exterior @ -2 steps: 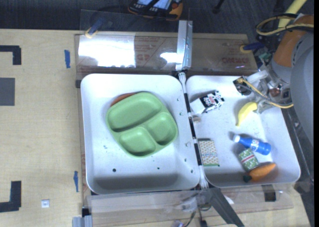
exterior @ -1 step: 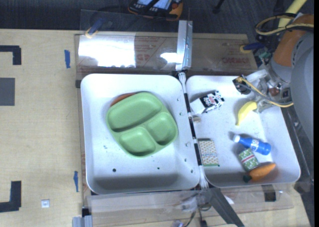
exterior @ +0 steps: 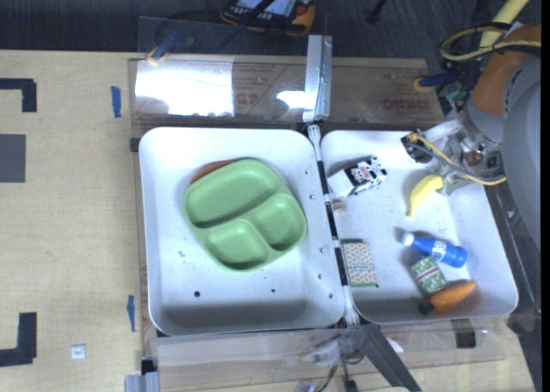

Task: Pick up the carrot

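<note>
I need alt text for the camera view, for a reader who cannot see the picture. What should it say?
Seen from above, the orange carrot lies near the front corner of the right white bin, beside a blue bottle, a banana and small packets. The left bin holds a green divided plate; the grey arm waits at the right edge.

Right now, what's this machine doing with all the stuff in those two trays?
A grey robot arm reaches in from the right, above the far corner of the right bin. It is meant to pick up the carrot, which lies untouched near that bin's front edge, beside a blue bottle and a small green packet. A banana lies closer to the arm. The left bin holds a green divided plate.
</note>
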You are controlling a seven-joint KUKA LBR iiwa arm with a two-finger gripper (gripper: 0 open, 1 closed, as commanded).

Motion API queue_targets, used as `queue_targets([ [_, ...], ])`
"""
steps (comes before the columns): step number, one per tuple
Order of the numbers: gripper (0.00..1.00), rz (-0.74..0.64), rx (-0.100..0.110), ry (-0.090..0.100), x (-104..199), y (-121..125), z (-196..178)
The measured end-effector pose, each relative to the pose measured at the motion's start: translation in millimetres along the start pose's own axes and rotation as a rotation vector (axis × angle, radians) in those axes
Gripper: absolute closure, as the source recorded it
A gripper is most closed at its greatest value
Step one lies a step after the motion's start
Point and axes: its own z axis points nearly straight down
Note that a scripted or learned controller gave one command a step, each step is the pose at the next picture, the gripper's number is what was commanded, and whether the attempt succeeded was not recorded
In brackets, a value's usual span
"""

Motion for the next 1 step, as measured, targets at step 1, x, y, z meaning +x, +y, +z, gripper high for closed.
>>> queue_targets([
  [1, 1.00, 0.000, 0.000, 0.000, 1.2, 0.2, 0.1],
])
